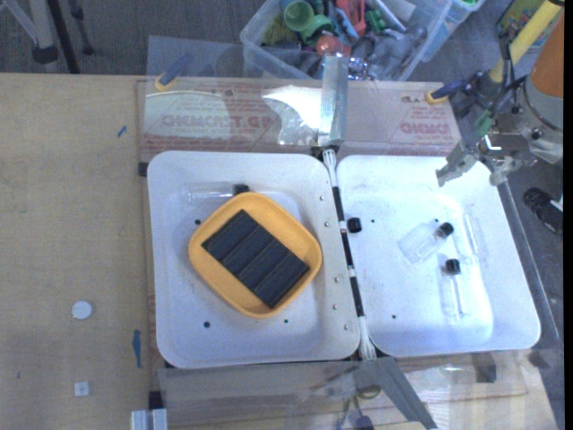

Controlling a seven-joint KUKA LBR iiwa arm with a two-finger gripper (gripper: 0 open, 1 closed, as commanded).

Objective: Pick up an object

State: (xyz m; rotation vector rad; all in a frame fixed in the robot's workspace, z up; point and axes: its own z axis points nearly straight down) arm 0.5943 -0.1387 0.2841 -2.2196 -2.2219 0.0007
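the arm came in from the right, and its gripper (472,159) hung above the far right corner of the right bin (394,325), well clear of the floor of it. one finger (450,170) slanted down toward the bin and another (498,174) stood beside it with open space between, so i took the jaws to be parted with nothing in them. that made sense to me for a tool waiting over its targets before choosing one.

the things it could pick lay below and a little nearer to me. two clear vials with black caps rested on their sides in that bin: one vial (423,239) toward the middle, and a second vial (452,287) just beside it, pointing toward the front rim. being see-through on white, they were hard to make out, and i would guess hard to find and pinch, since round glass or plastic tends to roll off a finger.

in the left bin (170,330) sat a yellow tray (254,253) with dark pads on top, turned at an angle, and behind it another clear tube (212,191) against the back wall. the arm stood well apart from those.

nothing had been lifted yet, by my reckoning. the next move would need a drop toward one vial with the fingers set across its narrow width.
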